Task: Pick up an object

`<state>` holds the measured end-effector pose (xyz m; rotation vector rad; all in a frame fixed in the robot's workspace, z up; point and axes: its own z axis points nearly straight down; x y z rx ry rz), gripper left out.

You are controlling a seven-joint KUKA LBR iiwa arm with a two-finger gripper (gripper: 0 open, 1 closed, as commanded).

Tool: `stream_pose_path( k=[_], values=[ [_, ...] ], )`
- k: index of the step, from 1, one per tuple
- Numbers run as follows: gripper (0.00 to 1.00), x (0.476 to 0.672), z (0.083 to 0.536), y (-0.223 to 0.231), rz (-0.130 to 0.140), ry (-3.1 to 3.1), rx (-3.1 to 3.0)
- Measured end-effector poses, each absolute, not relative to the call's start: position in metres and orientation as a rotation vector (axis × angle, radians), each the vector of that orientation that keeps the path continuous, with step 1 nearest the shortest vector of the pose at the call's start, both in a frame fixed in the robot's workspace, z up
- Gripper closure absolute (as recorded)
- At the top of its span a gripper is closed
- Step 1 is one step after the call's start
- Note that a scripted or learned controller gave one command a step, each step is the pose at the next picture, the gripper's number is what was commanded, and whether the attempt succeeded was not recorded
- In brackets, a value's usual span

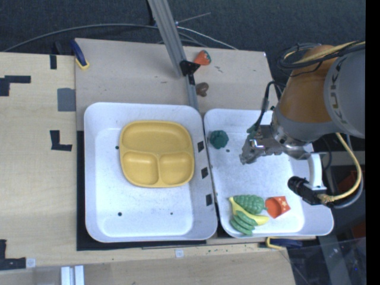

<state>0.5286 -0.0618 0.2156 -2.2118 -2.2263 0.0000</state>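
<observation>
My gripper (248, 155) hangs over the middle of the right bin (297, 186), reaching in from the right on the grey and orange arm. A dark green round object (219, 138) lies in that bin's far left corner, a little left of the gripper. Near the front edge sit a green bumpy object on a yellow piece (248, 205), a smaller green item (242, 223) and a red-orange object (277, 206). Nothing shows between the gripper's tips.
The left bin (101, 177) holds a yellow divided plate (157, 153). A grey pole (169, 28) rises behind the bins, with a small orange item (203, 57) and a brown one (202, 89) on the bench beyond. Black cables hang at the arm's right.
</observation>
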Motion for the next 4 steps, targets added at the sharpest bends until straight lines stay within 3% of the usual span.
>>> stream_pose_path(
  k=[3,4],
  values=[
    [1.0,0.495,0.242,0.093,0.001,-2.229,-2.209],
    [0.0,0.496,0.242,0.09,0.003,-2.224,-2.216]
  ],
)
